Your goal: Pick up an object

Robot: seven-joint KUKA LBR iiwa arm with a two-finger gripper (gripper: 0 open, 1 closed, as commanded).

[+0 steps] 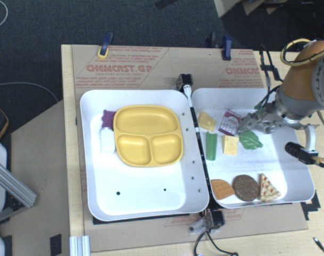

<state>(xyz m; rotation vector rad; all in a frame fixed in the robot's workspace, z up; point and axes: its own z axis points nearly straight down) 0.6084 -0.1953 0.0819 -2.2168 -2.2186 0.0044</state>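
Note:
My gripper [251,122] hangs low over the right bin [295,188], at its back middle. It sits between a maroon packet [229,123] on its left and a green leaf-shaped piece [251,141] just in front of it. Nothing shows clearly held. Also in this bin are a yellow cheese wedge [207,121], a pale yellow square [231,145], a green stick [211,145], a tan cookie [221,189], a brown patty [245,187] and a pizza slice [268,188].
The left bin [135,201] holds a yellow divided plate [148,134], with a purple piece [107,118] and a white piece [107,140] at its left side. A raised divider runs between the two bins.

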